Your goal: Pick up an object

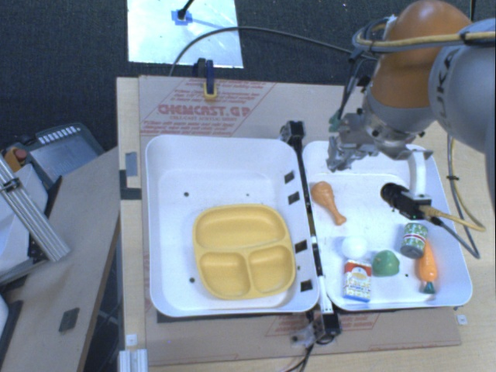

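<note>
In the right bin lie an orange-brown toy drumstick, a white ball, a green rounded piece, a small can, a toy carrot and a small red and white carton. My gripper hangs over the far left part of this bin, just beyond the drumstick's upper end. Nothing shows in its grasp. The arm's wrist covers the bin's far edge.
The left bin holds a yellow divided tray in its near half. A black divider strip runs between the bins. Cardboard lies under both bins, with a clamp at its far edge.
</note>
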### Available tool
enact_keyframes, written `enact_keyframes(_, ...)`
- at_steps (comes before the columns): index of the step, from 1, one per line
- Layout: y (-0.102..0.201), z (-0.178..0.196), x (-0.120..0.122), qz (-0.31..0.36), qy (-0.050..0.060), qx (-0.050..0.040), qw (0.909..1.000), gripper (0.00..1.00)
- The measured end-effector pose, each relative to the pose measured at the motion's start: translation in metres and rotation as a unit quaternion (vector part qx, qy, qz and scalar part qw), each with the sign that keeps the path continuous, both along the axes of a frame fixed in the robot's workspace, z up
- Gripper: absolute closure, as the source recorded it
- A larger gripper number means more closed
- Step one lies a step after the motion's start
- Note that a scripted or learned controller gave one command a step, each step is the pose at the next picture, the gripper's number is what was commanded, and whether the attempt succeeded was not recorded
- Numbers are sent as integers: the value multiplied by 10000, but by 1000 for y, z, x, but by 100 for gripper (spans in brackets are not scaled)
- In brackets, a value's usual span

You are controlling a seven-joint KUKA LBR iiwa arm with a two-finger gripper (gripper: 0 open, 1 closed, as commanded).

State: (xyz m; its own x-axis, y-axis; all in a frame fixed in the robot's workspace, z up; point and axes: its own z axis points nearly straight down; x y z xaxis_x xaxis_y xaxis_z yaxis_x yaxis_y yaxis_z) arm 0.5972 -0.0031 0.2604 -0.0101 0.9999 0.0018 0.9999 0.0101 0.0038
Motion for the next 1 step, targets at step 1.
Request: enact_keyframes(1,44,-10,27,-8,3,-4,10000,100)
